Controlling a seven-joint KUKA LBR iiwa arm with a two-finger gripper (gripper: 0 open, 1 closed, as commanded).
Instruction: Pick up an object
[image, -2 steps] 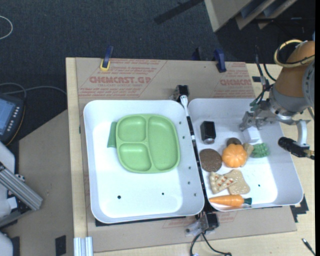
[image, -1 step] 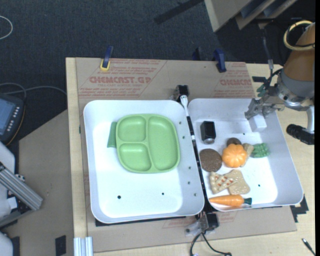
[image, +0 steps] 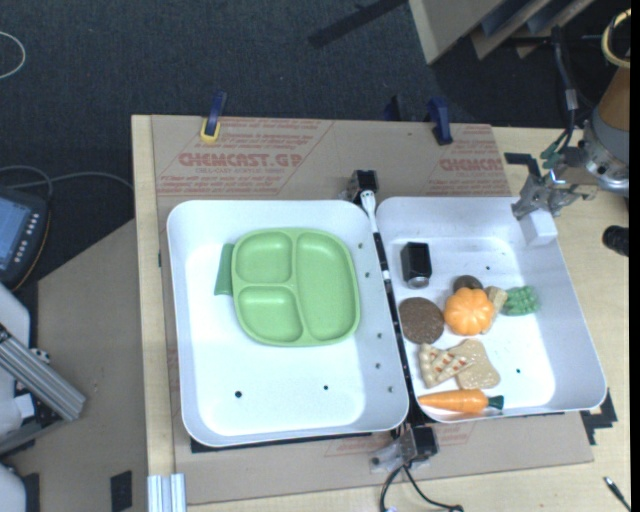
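The right bin (image: 560, 330) holds several toy foods. A black block (image: 416, 263) lies at its left, with a brown round patty (image: 421, 319) below it. An orange pumpkin (image: 469, 311) sits in the middle, beside a green leafy piece (image: 519, 300). A pizza slice (image: 446, 362) and a tan cracker (image: 478, 372) lie lower down, and a carrot (image: 455, 402) rests by the front rim. My gripper (image: 536, 212) hangs over the bin's back right corner, apart from all of them, with nothing seen in it.
The left bin (image: 210, 390) bears a green divided plate (image: 296, 286) on a green cloth. Clamps (image: 211, 128) hold the cardboard sheet at the back. A black connector (image: 364, 184) sits between the bins at the back.
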